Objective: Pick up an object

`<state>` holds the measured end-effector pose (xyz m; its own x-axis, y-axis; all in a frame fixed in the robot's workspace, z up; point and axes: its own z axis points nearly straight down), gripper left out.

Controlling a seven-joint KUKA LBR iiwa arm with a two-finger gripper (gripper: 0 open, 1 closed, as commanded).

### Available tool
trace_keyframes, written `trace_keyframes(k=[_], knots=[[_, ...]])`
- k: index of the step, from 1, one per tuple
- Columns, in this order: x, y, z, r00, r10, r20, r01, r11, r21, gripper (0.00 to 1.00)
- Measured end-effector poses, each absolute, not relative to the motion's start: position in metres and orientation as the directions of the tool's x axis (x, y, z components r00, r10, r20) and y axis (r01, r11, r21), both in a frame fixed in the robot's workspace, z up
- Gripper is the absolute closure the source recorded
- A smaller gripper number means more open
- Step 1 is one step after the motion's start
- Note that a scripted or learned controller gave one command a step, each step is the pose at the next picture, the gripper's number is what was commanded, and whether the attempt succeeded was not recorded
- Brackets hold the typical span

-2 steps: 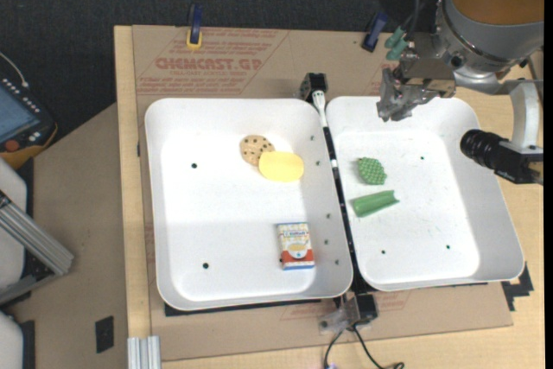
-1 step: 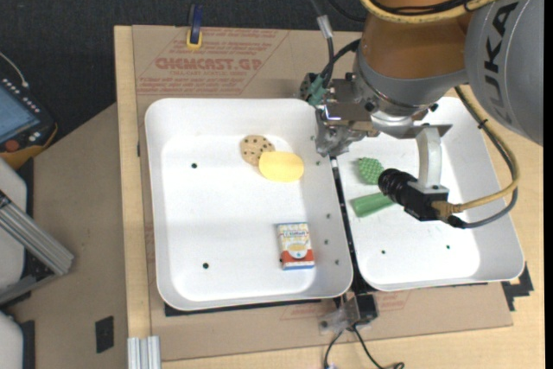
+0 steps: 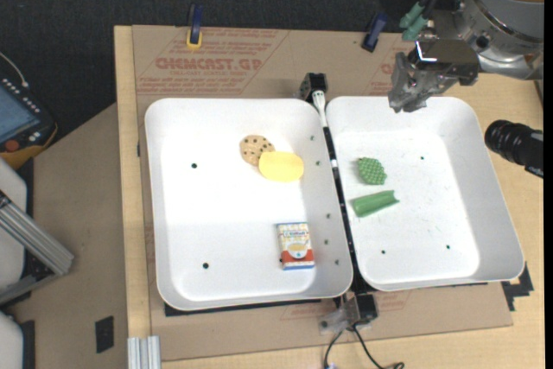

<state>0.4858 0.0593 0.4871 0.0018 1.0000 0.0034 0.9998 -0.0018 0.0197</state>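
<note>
Farthest to the claw's left, in the left bin (image 3: 173, 186), a chocolate-chip cookie (image 3: 254, 149) lies touching a round yellow piece (image 3: 282, 167), which overlaps its lower edge; both sit loose, as if dropped rather than arranged. Nearer the front of that bin, a small printed box (image 3: 295, 245) lies flat beside the dividing wall. In the right bin (image 3: 467, 229), below the claw and a little left of it, a green knobbly ball (image 3: 372, 170) rests just above a green wedge-shaped piece (image 3: 373, 203); these two are the closest candidates for a pick. The claw (image 3: 408, 99) hangs over the right bin's far rim, with nothing visible between its fingers; whether they are spread or closed I cannot tell.
</note>
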Motion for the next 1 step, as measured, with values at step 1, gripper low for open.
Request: trace_keyframes(k=[1], knots=[[0.4913, 0.1115, 0.3470, -0.004, 1.000, -0.002, 1.000, 0.004, -0.015, 1.00]])
